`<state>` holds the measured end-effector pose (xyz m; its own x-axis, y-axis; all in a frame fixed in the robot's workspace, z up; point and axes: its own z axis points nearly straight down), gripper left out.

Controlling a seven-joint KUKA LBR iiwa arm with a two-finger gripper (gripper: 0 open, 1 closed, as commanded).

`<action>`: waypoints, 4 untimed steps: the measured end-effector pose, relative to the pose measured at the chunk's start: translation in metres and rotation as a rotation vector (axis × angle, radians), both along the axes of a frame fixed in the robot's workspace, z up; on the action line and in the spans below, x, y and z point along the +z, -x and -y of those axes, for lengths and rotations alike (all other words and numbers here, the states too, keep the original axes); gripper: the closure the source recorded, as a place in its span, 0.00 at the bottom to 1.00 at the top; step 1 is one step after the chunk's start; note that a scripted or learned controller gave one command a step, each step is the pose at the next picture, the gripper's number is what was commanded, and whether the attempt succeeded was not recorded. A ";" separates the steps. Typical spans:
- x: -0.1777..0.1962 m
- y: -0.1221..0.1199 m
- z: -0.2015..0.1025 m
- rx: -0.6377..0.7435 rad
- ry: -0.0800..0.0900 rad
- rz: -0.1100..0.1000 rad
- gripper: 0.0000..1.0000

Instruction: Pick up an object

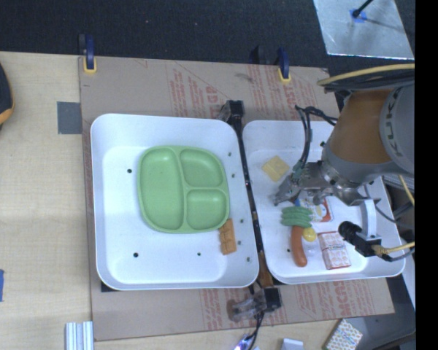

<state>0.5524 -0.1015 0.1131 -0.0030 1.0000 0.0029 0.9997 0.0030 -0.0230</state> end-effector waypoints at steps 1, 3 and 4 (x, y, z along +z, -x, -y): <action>-0.017 0.043 -0.005 0.002 0.011 0.041 0.00; 0.084 -0.036 -0.062 0.009 0.002 0.033 1.00; 0.123 -0.058 -0.098 0.005 0.002 0.026 1.00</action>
